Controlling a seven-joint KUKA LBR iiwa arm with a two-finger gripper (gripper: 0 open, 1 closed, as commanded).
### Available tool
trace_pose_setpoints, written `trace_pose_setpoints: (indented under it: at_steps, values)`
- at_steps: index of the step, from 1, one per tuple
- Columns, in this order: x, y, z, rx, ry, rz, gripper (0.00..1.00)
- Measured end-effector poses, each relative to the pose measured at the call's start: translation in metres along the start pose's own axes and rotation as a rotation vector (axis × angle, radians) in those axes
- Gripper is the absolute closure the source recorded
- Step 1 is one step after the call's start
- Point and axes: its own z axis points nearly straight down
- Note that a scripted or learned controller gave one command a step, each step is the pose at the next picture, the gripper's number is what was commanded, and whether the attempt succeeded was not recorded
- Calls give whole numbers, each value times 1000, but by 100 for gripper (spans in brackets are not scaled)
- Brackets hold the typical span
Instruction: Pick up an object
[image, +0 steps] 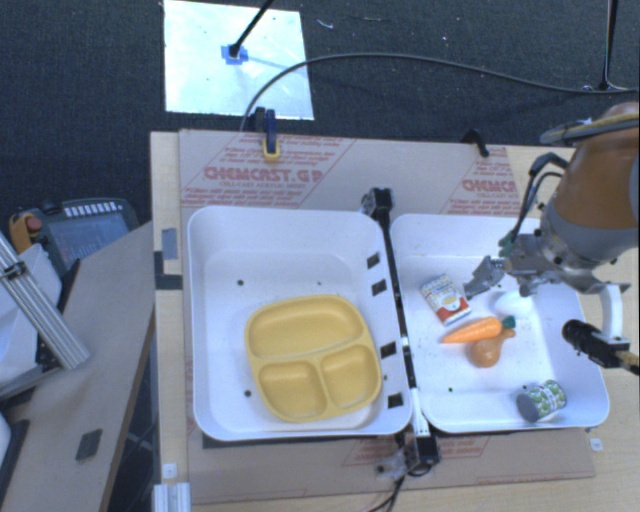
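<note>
While gripper (497, 275) hovers over right bin (470, 405), I read fingers as parted, nothing between them. Candidates loose on floor: carrot (472, 330) touching pear (487, 351), small carton (443, 297) near fingertips, can (541, 400) apart. Yellow divided tray (313, 357) fills left bin (215, 300).

In the right bin: an orange carrot (473, 329) lying flat touching a tan pear (487, 351), a small carton (444, 298), a tipped can (541, 400)
</note>
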Motion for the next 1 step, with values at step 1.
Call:
trace_pose_setpoints:
  at_steps: [1]
  values:
    - [0, 3, -7, -14, -2, -3, 0]
